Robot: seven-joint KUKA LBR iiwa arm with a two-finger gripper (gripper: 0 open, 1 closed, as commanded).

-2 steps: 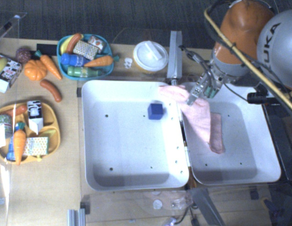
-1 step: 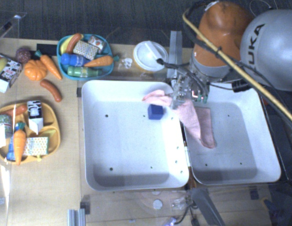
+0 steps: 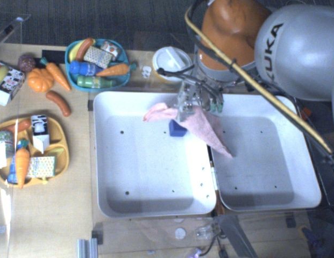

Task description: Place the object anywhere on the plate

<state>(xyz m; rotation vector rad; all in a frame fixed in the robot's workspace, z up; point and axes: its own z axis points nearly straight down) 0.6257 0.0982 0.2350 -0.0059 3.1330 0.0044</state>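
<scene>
Up near the top middle, the hand (image 3: 189, 107) is pinching a pink cloth (image 3: 207, 129), lifting it for carrying.

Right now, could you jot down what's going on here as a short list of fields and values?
arm: reaches in from the right, above the bins
gripper: over the far edge where the bins meet
pink cloth: hangs at the gripper, draped across both bins
blue object: in left bin, beside the cloth
right bin: beside the left one
toy food: left of the bins
</scene>
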